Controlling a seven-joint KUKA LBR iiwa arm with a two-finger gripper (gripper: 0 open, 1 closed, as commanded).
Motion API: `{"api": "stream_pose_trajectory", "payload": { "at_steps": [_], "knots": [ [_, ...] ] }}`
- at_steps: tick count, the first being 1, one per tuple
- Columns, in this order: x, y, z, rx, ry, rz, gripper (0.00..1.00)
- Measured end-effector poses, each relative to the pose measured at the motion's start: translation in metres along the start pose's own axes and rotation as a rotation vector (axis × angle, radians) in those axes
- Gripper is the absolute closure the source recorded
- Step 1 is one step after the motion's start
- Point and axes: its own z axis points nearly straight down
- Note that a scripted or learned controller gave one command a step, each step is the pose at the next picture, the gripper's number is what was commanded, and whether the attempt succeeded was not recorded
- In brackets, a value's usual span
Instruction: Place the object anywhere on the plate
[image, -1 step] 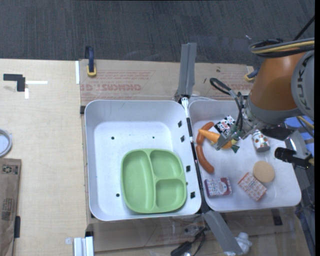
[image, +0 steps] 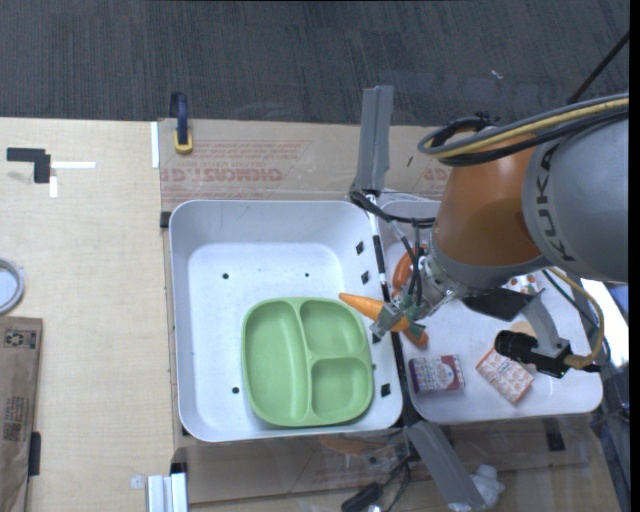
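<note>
**Carrot held at the wall between the two bins**

Pincer (image: 400, 315) is closed on the carrot (image: 372, 305), which lies between its fingers. The orange point of the carrot reaches out to the left of the pincer, above the right edge of the green plate (image: 290, 365). The plate is left of the pincer and lower, inside the left bin (image: 195, 300). Right of the pincer and lower, in the right bin (image: 470, 405), lie two small packets (image: 436, 374), one near the pincer, the other further away.

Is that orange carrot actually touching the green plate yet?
Cannot tell. In the camera view the carrot's pointed tip overlaps the plate's upper right rim, but from above it could be resting there or hanging over it, near the gripper.
</note>
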Motion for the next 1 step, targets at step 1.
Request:
{"api": "stream_pose_trajectory", "payload": {
  "at_steps": [1],
  "knots": [
    [-0.0003,-0.0002,0.0,0.0,0.0,0.001,0.0]
  ]
}}
